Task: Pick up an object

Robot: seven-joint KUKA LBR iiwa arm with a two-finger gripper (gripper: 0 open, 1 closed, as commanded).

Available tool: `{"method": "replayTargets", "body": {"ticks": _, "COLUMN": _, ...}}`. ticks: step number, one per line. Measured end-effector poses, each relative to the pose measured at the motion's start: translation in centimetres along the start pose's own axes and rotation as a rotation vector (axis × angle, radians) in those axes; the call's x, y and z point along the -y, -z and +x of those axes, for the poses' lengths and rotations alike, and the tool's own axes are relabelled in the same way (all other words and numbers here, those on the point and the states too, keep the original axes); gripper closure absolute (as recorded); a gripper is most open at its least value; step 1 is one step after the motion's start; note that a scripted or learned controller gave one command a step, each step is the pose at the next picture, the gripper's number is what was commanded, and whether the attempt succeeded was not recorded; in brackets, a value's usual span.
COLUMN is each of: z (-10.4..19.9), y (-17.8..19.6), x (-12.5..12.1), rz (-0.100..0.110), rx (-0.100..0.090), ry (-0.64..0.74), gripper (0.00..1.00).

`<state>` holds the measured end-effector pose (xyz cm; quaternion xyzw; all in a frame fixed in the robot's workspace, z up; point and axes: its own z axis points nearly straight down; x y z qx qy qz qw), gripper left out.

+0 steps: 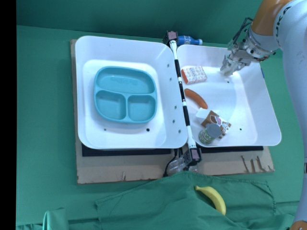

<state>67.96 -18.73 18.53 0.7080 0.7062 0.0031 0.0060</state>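
Left bin (86,80) holds a divided plate (125,94). Right bin (261,109) holds a carton (194,74) at upper left, a sausage (196,98) below it, and a can (209,133) at lower left. A banana (212,197) lies on cloth (158,205) at frame bottom.

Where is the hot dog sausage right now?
The sausage lies in the right bin, near its left wall, just below the small orange-and-white box and above the can.
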Motion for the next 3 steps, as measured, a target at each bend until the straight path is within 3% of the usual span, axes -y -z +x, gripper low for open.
{"method": "replayTargets", "body": {"ticks": 1, "z": 1.2, "y": 8.0, "x": -1.6, "rz": -0.001, "rx": 0.0, "ry": 0.002, "gripper": 1.0}}
{"method": "replayTargets", "body": {"ticks": 2, "z": 7.3, "y": 7.9, "x": 4.6, "rz": 0.014, "rx": -0.004, "ry": 0.002, "gripper": 1.0}}
{"method": "replayTargets", "body": {"ticks": 3, "z": 8.1, "y": 14.2, "x": 4.6, "rz": 0.0, "rx": -0.002, "ry": 0.012, "gripper": 1.0}}
